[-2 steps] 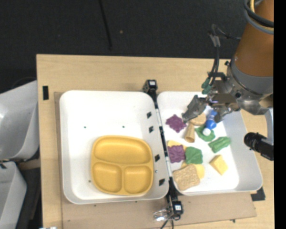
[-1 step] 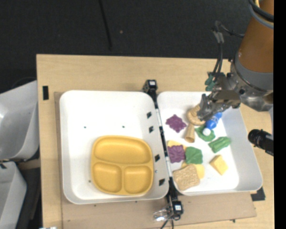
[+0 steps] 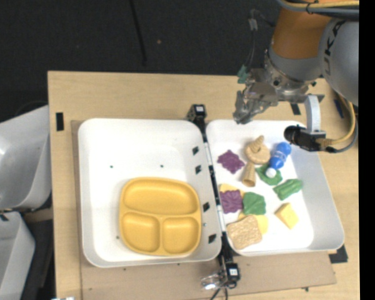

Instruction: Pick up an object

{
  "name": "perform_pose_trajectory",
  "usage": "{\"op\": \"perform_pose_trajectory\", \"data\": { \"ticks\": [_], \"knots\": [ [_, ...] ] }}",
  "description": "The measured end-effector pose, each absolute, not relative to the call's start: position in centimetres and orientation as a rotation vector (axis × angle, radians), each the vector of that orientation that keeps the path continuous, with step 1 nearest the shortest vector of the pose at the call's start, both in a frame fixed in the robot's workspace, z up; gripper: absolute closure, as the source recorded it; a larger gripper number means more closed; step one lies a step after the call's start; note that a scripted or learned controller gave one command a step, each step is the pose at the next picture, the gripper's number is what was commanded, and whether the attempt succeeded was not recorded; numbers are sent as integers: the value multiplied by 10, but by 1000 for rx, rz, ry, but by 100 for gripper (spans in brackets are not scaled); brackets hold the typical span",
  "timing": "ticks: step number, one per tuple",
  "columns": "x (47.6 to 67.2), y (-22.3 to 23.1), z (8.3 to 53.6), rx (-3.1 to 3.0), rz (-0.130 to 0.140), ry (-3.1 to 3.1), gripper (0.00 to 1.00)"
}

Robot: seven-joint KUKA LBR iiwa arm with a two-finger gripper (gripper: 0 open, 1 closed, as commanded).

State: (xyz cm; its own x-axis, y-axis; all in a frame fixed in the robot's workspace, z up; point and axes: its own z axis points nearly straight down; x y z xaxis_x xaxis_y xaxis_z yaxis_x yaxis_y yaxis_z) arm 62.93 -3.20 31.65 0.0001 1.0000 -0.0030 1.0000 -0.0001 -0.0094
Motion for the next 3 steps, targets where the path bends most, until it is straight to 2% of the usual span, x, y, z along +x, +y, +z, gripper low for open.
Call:
{"op": "perform_pose_trajectory", "data": {
  "ticks": [2, 3],
  "knots": [
    [608, -29, 380, -2217, 12, -2219, 100],
    [541, -66, 414, -2226, 6, -2216, 100]
  ]
}}
